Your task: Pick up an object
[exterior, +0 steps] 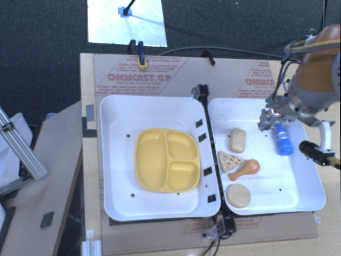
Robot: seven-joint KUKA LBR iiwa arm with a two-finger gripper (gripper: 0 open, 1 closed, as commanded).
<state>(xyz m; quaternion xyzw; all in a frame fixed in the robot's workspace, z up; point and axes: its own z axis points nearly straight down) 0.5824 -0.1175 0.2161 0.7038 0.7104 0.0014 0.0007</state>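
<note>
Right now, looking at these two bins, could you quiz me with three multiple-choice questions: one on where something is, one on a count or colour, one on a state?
1. The yellow divided plate lies in:
A. the left bin
B. the right bin
C. the bench

2. The bottle is:
A. red
B. blue
C. green

3. The bottle is:
A. upright
B. lying flat
C. on the plate

Answers:
1 A, it sits on the left bin floor.
2 B, blue body.
3 B, it lies flat in the right bin by the gripper.

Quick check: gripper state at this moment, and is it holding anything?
Gripper: cannot be told; it sits over the right bin, beside the blue bottle, with nothing visibly held.
</note>
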